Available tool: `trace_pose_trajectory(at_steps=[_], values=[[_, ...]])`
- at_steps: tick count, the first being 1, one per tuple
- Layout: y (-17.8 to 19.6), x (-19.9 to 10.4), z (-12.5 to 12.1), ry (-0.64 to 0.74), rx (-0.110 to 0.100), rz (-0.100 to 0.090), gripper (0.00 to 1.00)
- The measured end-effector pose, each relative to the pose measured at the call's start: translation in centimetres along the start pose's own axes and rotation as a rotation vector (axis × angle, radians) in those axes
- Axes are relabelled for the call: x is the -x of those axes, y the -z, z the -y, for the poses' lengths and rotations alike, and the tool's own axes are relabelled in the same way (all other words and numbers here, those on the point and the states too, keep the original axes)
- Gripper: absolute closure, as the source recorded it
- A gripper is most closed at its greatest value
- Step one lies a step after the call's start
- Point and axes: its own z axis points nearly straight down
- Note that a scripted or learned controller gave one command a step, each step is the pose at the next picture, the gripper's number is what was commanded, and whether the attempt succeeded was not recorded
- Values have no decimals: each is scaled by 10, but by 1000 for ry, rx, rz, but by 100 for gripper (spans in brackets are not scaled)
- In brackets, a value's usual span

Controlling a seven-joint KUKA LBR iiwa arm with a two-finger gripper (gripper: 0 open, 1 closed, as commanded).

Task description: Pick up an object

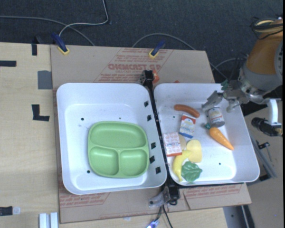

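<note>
Gripper hangs spread wide with nothing between its fingers, over the right bin's far side, just above a small can. The carrot touches the can's near side. Risk: closing fingers may catch the carrot and knock the can aside.

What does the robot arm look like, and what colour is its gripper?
The arm is bulky and rounded, grey with a broad orange band above the wrist. At its end, the gripper is a small silver-grey metal piece with two thin fingers. No markings are readable.
</note>
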Motion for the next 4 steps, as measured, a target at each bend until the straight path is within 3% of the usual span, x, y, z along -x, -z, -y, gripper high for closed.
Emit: trace_pose_trajectory(at_steps=[1, 2, 3, 4], values=[[-108, -46, -45, 1, 6, 0, 0], [-109, -80, -49, 1, 4, 1, 0], [-99, -80, -49, 3, 3, 3, 100], [-9, -143, 0, 2, 3, -1, 100]])
